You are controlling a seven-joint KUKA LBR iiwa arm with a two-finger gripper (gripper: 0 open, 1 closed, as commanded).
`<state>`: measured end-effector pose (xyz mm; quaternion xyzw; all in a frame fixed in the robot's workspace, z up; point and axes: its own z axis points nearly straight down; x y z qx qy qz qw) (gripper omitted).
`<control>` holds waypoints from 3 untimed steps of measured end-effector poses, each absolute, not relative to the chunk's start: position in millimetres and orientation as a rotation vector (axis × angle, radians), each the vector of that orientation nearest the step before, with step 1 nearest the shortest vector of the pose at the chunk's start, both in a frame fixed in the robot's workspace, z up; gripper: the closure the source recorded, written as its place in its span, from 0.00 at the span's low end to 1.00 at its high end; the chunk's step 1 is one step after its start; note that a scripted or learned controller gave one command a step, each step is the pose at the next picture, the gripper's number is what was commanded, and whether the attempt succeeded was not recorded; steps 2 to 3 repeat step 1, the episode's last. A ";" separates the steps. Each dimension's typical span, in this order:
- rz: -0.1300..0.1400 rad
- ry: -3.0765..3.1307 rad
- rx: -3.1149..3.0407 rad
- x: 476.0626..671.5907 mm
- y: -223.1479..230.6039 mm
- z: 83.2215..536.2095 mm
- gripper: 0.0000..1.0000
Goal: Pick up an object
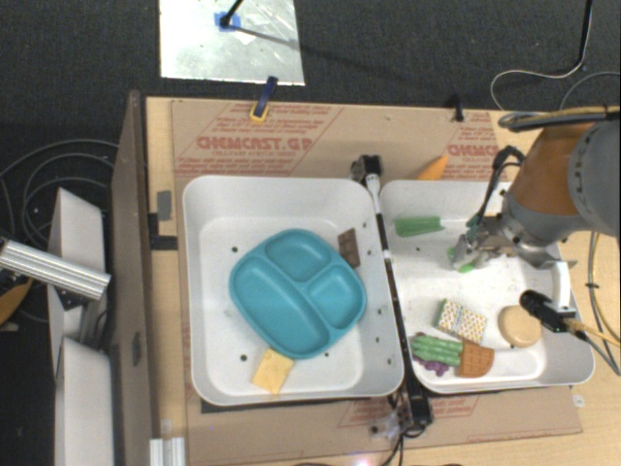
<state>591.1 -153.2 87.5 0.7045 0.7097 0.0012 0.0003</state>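
Here the jaws (469, 252) hang low in the right bin (572, 362), over a small green piece (467, 265); whether they grip it I cannot tell. A green stick (418, 226) lies just left. Nearer the front sit a patterned block (461, 319), a tan round (520, 326) and a cracker (475, 359). The left bin (209, 260) holds a blue tray (297, 290).

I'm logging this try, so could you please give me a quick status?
Tool low in right bin, grip state unclear. Small green piece at its tip. Green block close beside.
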 end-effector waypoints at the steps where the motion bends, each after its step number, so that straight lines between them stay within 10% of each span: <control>1: 0.023 2.237 2.196 624.7 -25.3 191.3 1.00; 3: 0.023 2.237 2.196 624.7 -25.3 191.3 1.00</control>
